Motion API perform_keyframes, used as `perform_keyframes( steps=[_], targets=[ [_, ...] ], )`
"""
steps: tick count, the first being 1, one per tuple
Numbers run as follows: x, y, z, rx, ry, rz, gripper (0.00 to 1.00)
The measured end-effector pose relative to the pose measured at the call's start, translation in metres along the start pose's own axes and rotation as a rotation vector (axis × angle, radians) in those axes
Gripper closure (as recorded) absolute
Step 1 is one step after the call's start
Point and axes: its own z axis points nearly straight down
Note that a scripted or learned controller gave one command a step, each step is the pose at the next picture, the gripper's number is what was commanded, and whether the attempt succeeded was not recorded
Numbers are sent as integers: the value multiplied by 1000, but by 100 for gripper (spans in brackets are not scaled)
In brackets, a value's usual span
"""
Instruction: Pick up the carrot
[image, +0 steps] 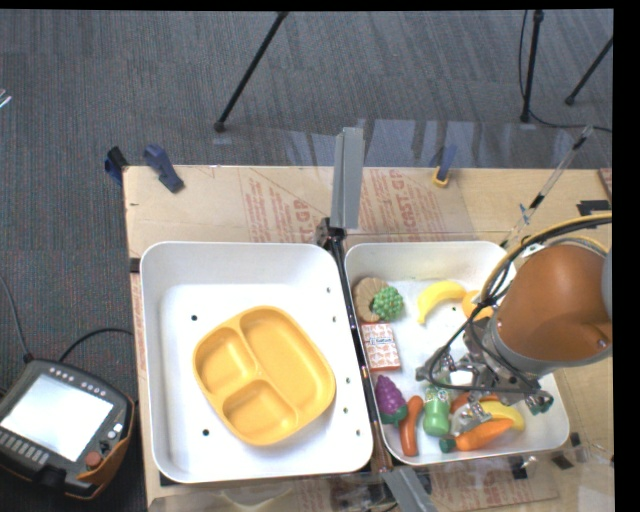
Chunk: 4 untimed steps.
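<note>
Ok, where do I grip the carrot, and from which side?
Take the carrot across its thick orange middle, coming straight down from above. It lies flat along the bin's near wall, with other toys crowding its far side and one end, so close across its width.

Yellow tray (263, 374), white bins (160, 300)
Orange carrot (484, 434) by a purple eggplant (390, 397), yellow banana (440, 297), green broccoli (387, 302), grey carpet (120, 90).

- One fixed camera, mounted above the bench (250, 200), looking down at a slant.
- Medium distance: both white bins framed whole, left bin (160, 300) and right bin (420, 255).
- Grey floor and stand legs along top.
- Arm (555, 305) entering from right.
</note>
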Motion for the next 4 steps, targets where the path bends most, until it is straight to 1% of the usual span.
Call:
perform_keyframes(
  steps=[1, 2, 3, 4],
  targets=[
    [14, -47, -17, -5, 9, -28, 0],
    [10, -25, 0, -1, 9, 60, 0],
    [-75, -25, 0, -9, 19, 69, 0],
    [1, -28, -18, -9, 24, 52, 0]
  ],
)
